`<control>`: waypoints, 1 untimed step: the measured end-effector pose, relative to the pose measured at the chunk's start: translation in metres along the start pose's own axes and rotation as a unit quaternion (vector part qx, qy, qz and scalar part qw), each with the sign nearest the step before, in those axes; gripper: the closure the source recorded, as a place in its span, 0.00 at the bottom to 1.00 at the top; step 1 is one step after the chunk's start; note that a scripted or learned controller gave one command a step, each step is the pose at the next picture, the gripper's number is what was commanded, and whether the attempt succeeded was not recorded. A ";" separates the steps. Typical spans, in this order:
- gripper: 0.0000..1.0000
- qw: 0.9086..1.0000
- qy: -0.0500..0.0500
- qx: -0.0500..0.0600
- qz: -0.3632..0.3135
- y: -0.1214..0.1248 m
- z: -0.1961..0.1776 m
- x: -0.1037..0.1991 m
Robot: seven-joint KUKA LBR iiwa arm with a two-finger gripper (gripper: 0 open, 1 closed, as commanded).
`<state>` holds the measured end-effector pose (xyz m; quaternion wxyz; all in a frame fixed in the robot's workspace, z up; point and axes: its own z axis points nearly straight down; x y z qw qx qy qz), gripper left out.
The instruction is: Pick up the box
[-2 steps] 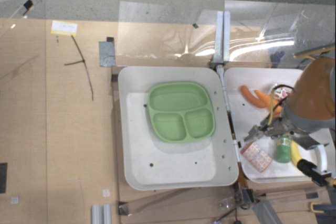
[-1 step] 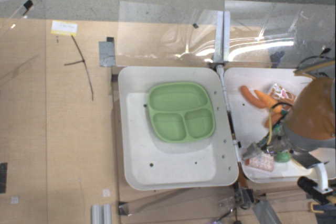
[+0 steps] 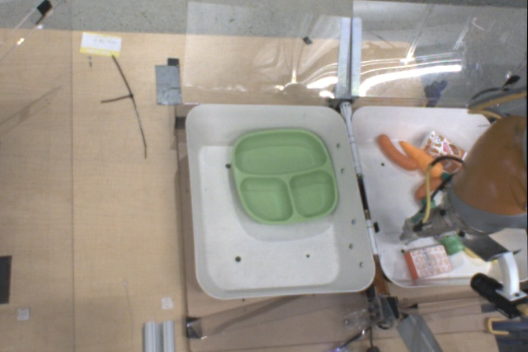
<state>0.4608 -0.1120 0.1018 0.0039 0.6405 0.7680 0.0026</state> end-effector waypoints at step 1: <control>0.00 1.000 0.000 0.000 0.000 0.000 0.000 0.000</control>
